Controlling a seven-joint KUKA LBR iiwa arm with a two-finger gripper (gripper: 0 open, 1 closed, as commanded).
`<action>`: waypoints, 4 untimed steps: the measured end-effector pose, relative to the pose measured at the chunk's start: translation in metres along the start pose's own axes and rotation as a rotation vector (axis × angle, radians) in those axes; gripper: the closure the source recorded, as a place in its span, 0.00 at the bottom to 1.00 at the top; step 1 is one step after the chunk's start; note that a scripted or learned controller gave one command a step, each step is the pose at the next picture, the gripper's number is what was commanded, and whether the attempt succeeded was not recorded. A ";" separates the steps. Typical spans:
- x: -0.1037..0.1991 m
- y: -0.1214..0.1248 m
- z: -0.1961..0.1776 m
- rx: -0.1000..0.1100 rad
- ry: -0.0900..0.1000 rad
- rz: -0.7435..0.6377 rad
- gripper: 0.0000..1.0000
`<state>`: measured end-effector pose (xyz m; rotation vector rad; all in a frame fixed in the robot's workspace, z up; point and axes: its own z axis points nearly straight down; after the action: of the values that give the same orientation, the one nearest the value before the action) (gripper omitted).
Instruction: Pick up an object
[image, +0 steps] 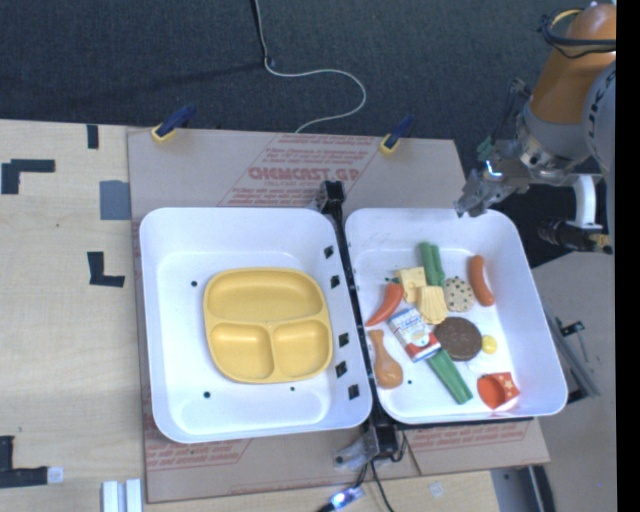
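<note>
The right bin (520, 250) holds a pile of toy food: a green stick (431, 262), a sausage (481, 279), a cookie (458, 293), cheese pieces (428, 297), a carrot (385, 303), a small carton (413, 333), a brown patty (459, 338), a chicken leg (385, 363), a second green stick (450, 376) and a red piece (498, 389). My gripper (478, 196) hangs above the bin's far right rim, clear of all the food, with nothing seen in it.
The left bin (170, 300) carries a yellow divided plate (268, 324). Both bins rest on a cardboard sheet (290, 170) held by clips. A white cable (320, 80) lies on the dark floor behind. The orange-banded arm (570, 70) comes in from the upper right.
</note>
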<state>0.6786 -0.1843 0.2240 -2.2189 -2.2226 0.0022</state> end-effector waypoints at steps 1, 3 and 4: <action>0.056 -0.011 0.011 0.003 0.001 -0.003 1.00; 0.157 -0.042 -0.008 0.002 0.003 -0.005 1.00; 0.208 -0.053 -0.011 0.003 0.002 -0.005 1.00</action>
<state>0.6255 0.0237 0.2350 -2.2106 -2.2258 0.0026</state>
